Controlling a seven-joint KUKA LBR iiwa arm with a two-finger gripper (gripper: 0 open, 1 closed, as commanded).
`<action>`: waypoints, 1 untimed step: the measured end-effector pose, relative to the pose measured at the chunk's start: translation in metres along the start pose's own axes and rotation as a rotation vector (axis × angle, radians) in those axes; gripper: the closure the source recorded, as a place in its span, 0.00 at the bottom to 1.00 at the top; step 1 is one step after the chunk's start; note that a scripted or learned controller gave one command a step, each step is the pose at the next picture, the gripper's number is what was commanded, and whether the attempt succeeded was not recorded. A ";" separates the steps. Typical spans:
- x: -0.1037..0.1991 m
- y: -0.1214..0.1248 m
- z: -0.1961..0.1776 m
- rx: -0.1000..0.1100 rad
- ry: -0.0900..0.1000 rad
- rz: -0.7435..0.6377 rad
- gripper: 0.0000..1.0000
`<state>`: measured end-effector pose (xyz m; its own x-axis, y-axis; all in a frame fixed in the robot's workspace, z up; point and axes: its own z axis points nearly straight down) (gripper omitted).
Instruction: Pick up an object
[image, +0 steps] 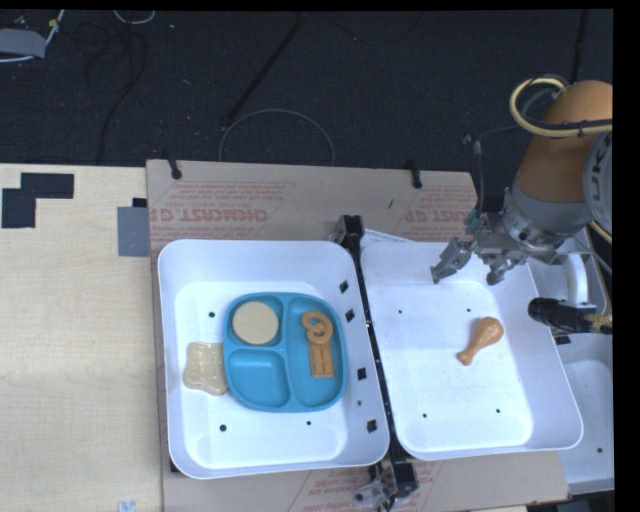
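A tan chicken drumstick (481, 340) lies in the right bin (450, 430), towards its right side. My gripper (470, 265) hangs over the bin's far right corner, above and behind the drumstick and apart from it. Its two fingers stand open with nothing between them. In the left bin (190, 270) a blue divided tray (262, 385) holds a round tan cookie (254, 322) and a brown pretzel-like piece (319, 343). A pale slice of bread (205, 367) lies just left of the tray.
The bins rest on a cardboard sheet (300, 200) and are joined by a black divider (362, 330). A black fixture (566, 315) juts in by the right bin's right rim. Cables (270, 130) lie on the dark floor behind.
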<state>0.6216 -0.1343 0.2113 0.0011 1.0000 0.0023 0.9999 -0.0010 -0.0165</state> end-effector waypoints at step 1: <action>0.000 0.002 -0.009 -0.013 -0.002 -0.002 0.00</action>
<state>0.6242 -0.1344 0.2200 -0.0006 1.0000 0.0006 1.0000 0.0006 -0.0031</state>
